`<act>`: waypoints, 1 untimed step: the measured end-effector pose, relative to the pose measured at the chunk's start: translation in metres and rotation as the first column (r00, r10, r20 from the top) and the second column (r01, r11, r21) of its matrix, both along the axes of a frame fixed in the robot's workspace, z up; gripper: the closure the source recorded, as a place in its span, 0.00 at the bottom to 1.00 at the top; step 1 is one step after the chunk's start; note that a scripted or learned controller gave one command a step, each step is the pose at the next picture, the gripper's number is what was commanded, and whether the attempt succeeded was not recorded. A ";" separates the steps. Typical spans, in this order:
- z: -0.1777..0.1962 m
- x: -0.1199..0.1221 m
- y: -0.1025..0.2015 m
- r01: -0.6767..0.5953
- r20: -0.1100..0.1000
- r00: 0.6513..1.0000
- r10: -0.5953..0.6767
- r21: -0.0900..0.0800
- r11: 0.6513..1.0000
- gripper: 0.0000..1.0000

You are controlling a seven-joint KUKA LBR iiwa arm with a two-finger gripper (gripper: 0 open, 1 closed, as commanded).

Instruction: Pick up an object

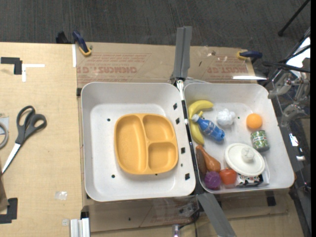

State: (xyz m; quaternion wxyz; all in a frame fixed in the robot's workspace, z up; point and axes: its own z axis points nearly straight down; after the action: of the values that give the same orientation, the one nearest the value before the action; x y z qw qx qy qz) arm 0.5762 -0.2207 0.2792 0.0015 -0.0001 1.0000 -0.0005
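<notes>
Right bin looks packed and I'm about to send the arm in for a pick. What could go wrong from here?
1. The blue bottle lies across the banana, so grabbing either would likely drag the other.
2. The purple ball, red piece and white lid crowd the near corner, leaving little finger room.
3. The orange ball may roll if nudged.

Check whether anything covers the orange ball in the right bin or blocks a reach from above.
Nothing visible does. The orange ball lies uncovered on the right bin's floor. The green can sits close beside it, toward the view's bottom, not over it.
</notes>
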 end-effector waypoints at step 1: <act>-0.126 0.038 0.027 0.063 0.000 0.998 -0.063 0.000 0.998 0.00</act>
State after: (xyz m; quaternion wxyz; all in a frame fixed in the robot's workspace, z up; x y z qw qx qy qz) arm 0.6143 -0.1941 0.1529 0.0018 0.0315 0.9995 -0.0003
